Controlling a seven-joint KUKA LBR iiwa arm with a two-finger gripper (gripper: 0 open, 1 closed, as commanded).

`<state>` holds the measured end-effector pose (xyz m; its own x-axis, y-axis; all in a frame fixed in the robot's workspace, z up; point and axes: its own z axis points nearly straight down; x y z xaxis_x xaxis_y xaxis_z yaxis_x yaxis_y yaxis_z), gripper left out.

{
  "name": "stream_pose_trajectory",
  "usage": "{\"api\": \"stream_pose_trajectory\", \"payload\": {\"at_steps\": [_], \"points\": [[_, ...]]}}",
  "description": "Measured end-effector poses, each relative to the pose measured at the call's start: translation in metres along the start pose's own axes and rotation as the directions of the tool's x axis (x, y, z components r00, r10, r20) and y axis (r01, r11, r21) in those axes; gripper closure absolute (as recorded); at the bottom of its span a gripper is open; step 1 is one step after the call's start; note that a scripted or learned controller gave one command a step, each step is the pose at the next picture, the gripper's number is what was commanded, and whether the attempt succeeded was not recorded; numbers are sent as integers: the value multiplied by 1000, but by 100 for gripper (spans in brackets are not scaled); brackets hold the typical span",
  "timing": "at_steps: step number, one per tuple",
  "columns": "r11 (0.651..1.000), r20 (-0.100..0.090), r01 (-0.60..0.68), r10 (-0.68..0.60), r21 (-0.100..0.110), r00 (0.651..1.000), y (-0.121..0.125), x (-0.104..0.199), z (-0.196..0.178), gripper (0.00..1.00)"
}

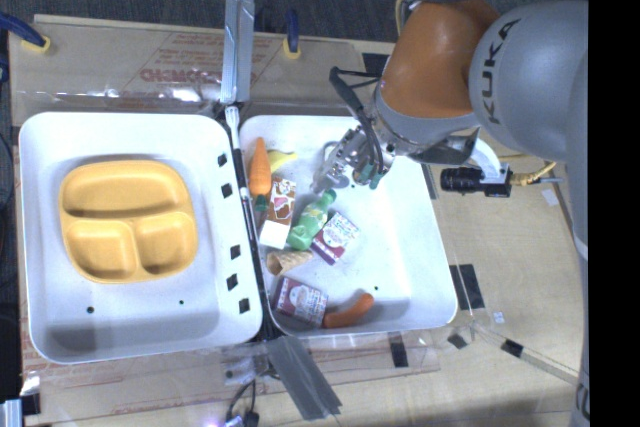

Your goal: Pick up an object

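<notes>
Grey arm point(530, 75) hangs pincer point(350, 165) over right bin point(420, 245).

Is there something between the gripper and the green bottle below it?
Nothing visible. The gripper hangs above the right bin, and the green bottle lies just down-left of it with bare bin floor between them.

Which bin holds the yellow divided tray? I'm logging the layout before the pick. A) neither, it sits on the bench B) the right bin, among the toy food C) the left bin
C: the yellow divided tray lies alone in the left bin, while the carrot and green bottle lie in the right bin.
</notes>
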<state>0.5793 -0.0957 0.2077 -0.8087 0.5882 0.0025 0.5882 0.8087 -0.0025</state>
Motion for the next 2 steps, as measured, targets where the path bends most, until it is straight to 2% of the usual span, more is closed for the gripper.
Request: {"api": "stream_pose_trajectory", "payload": {"at_steps": [1,2], "points": [[1000,0,1,-1,0,1000,0,0,0,0],[989,1,150,-150,0,989,66,60,16,0]]}}
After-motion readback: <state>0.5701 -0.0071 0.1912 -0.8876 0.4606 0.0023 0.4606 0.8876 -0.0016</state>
